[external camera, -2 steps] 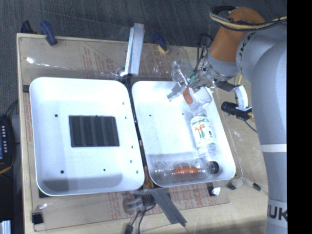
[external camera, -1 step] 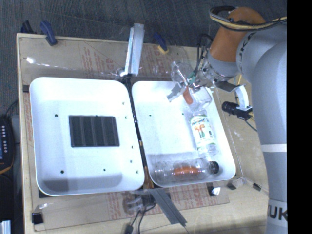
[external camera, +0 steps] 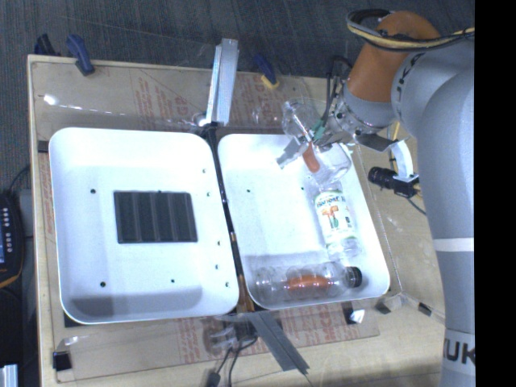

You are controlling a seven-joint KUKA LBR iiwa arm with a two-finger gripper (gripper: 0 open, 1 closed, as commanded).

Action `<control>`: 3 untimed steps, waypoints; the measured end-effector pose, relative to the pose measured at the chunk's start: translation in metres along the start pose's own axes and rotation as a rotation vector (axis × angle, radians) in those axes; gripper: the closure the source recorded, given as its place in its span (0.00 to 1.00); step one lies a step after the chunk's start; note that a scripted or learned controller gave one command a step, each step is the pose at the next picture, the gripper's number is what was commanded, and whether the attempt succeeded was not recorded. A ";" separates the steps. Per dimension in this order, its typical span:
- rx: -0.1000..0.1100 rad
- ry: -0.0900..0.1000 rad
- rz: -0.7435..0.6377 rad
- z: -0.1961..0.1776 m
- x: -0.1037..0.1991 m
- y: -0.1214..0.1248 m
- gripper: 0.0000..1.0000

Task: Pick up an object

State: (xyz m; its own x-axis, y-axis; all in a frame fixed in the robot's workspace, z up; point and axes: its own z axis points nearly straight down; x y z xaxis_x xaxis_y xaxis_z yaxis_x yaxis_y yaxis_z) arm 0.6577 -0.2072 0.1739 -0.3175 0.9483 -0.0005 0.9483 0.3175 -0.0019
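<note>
While upright-lying, bottle [external camera: 336, 220] long axis runs near-far, cap near.

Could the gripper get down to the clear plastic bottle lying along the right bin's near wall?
Probably yes. The clear plastic bottle lies uncovered from above, while the gripper is over the same bin's far end. The bin wall close beside it may crowd one finger.
</note>
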 end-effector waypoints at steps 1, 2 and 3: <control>0.002 0.002 -0.017 0.004 0.000 0.000 0.00; 0.000 0.000 -0.050 -0.008 0.000 0.000 0.00; 0.001 0.001 -0.083 -0.006 0.000 0.000 0.00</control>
State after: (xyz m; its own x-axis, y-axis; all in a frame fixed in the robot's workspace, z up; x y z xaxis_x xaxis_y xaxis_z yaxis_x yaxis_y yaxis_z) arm 0.6577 -0.2072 0.1797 -0.3947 0.9188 0.0011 0.9188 0.3947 -0.0029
